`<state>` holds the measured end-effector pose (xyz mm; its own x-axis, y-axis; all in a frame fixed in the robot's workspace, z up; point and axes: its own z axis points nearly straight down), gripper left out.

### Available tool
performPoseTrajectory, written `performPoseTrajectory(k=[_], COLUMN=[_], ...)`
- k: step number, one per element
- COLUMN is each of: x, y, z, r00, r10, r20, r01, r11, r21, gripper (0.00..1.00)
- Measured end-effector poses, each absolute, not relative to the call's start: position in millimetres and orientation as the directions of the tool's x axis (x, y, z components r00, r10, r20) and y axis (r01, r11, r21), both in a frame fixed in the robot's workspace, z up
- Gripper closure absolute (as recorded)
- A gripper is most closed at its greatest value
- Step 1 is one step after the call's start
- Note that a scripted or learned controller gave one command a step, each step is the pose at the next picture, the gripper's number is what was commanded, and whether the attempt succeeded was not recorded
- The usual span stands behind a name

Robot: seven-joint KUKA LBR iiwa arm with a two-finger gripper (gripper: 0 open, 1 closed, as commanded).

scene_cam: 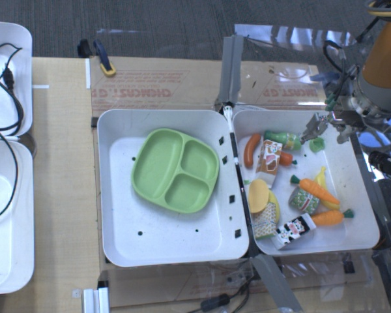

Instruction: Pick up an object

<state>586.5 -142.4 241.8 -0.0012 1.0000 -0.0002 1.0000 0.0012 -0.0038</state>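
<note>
Gripper (320, 126) at right bin (365, 237) far edge, finger spread indiscernible, nothing visibly held. Best lowered squarely over an isolated item, e.g. carrot (319, 191), avoiding clutter.

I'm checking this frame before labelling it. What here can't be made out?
- Two-finger gripper, camera view: too small and blurred to tell open or shut.
- Grey arm with orange band: cut off by the right edge.
- Flat yellow toy in the right white bin: partly covered by neighbouring toys.

bins (111, 175): smooth white plastic, slight sheen
plate (176, 170): matt green plastic
bench (58, 149): pale wood grain
carrots (319, 191): glossy orange plastic
floor (150, 5): rough grey carpet
</note>
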Motion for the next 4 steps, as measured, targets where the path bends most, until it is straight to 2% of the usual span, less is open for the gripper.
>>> performPoseTrajectory(k=[1, 2, 3, 4], x=[614.1, 561.8, 598.1, 646.2], y=[-176.3, -143.0, -143.4, -164.5], z=[272.3, 181.7, 91.6, 92.0], r00=[-0.479, -0.421, -0.619, -0.527], r10=[0.878, 0.907, 0.785, 0.85], r20=[-0.002, 0.0, -0.001, -0.002], r01=[0.878, 0.907, 0.785, 0.85], r11=[0.479, 0.421, 0.619, 0.527], r21=[0.001, -0.002, 0.0, 0.0], gripper=[0.0, 0.0, 0.0, 0.0])
